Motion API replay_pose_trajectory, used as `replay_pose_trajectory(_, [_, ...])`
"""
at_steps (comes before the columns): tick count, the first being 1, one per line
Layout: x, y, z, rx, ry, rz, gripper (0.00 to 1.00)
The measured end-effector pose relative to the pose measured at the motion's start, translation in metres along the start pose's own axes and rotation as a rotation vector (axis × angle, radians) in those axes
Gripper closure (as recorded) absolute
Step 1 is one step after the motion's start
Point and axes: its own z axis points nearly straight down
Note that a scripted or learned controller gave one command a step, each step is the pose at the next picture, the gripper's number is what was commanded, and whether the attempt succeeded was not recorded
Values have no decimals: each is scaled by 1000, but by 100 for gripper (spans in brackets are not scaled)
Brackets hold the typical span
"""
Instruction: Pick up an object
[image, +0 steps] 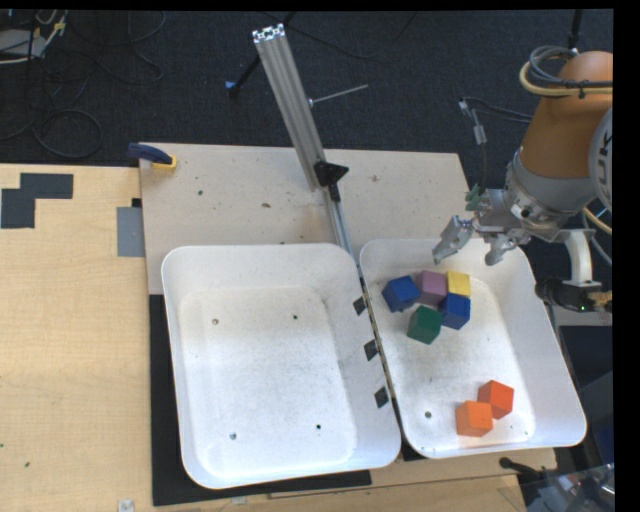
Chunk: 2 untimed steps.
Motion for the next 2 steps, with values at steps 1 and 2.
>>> replay_pose_trajectory(1, [0, 0, 0, 0, 0, 0, 0])
replay_pose_trajectory(2, [1, -5, 45, 5, 0, 1, 0])
